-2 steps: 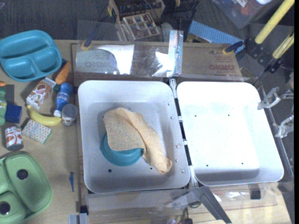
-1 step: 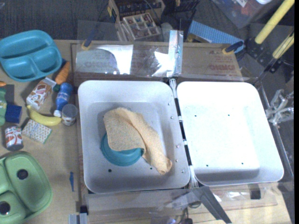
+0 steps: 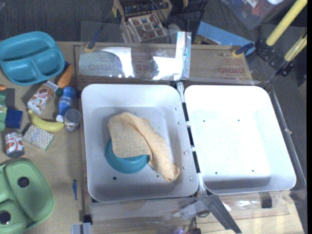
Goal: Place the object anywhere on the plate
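Nearest us, the left white bin point(image 3: 92, 179) is holding a blue plate point(image 3: 126, 162), and we are seeing a crumpled yellow-tan cloth point(image 3: 139, 139) lying partly over it, trailing toward the bin's front right. The right bin point(image 3: 234, 135) is sitting alongside. Beyond them a clear panel point(image 3: 131, 62) is standing. We cannot tell the gripper's state.

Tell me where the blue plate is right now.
The blue plate lies in the left bin, toward its front, mostly covered by the yellow cloth draped over it.
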### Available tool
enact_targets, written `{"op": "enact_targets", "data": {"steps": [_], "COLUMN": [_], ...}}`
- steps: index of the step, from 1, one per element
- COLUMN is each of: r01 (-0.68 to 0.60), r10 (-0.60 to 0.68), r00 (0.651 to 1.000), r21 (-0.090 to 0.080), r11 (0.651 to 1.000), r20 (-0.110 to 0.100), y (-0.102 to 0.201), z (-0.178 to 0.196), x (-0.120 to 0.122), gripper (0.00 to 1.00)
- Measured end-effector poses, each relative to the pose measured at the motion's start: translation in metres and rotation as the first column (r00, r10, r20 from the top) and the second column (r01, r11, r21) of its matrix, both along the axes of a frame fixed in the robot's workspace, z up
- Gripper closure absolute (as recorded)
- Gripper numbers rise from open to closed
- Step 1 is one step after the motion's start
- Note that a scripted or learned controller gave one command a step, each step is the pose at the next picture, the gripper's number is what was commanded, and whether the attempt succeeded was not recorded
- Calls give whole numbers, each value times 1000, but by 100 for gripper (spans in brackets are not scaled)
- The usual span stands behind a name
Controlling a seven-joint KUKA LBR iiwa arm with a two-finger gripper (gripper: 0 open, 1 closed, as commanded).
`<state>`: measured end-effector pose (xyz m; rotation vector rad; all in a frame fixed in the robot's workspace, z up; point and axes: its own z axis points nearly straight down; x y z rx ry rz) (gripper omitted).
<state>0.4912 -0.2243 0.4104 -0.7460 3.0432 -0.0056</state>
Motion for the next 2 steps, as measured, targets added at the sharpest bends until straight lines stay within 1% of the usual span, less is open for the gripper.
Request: {"op": "enact_targets", "data": {"steps": [1,2], "r01": [-95,-88], "r10": [95,88], "r00": [996,996], "r21": [-1,-4], "r11": [996,996], "r20": [2,14], "y": [10,9], "z": [27,40], "x": [37,39], "gripper": [100,100]}}
